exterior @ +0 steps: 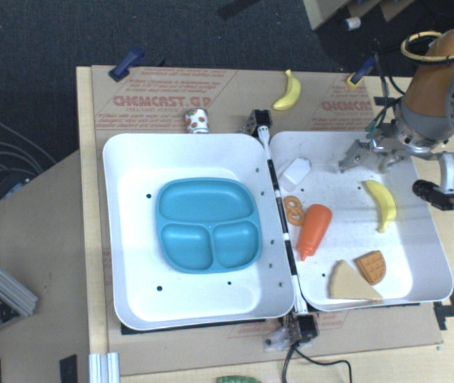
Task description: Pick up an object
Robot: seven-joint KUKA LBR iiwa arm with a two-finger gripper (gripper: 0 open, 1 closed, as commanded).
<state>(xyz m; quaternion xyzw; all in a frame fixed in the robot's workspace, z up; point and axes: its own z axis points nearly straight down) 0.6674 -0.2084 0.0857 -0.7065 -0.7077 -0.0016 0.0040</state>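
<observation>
Gripper (368, 154) sits low over the upper part of the right bin (426, 254), and from my feed the fingers look spread apart with nothing between them. Nearest candidate is the yellow banana (382, 203), lying just below and slightly right of the claw, apart from it. My worry: it's curved, smooth plastic-looking, so a pinch off its midline could squirt it sideways or roll it toward the bin wall. Orange carrot (313, 230) is tapered and glossy, lying tilted near the divider; closing on the narrow end would likely slip. Small pretzel (293, 209) lies just beside the carrot, thin and flat, so fingers may hit the bin floor first. White block (294, 171) is low contrast against the bin, hard for me to judge its edges. Tan wedge (349, 282) and brown bread-like piece (371, 266) lie close together at the lower edge, I can't tell if touching; grabbing one risks dragging the other. Left bin (131, 278) holds a blue divided tray (208, 223), rigid, smooth, too wide for a pinch.
</observation>
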